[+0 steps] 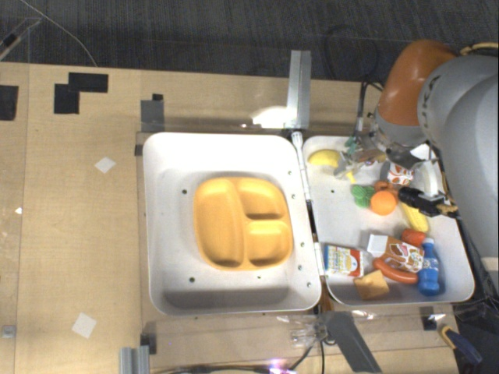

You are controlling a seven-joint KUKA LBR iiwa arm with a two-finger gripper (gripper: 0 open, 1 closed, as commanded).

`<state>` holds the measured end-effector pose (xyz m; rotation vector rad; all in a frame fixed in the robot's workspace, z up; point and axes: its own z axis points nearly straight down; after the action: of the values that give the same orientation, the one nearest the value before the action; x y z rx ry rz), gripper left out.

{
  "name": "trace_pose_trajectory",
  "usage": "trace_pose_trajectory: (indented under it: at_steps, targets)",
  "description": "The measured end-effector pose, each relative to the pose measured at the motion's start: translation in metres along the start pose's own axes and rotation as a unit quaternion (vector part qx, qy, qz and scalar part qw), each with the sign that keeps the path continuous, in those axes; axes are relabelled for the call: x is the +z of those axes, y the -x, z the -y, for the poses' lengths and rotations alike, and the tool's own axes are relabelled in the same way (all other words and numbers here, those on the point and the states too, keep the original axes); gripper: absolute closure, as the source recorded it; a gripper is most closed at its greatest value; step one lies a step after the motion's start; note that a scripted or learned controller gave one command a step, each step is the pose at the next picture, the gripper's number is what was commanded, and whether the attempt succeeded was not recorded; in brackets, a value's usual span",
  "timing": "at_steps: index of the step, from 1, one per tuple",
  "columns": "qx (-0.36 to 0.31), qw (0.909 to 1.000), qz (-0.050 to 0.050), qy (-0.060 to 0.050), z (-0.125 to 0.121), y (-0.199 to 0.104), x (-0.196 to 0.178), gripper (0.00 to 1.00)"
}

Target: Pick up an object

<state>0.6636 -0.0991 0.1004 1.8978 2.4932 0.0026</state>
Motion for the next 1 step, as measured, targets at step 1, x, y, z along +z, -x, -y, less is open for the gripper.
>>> trace_pose_trajectory:
  at_steps: [1]
  targets:
    - [-0.001, 1.0, 0.001, 0.002, -0.001, 0.0, -0.0005, 0.0]
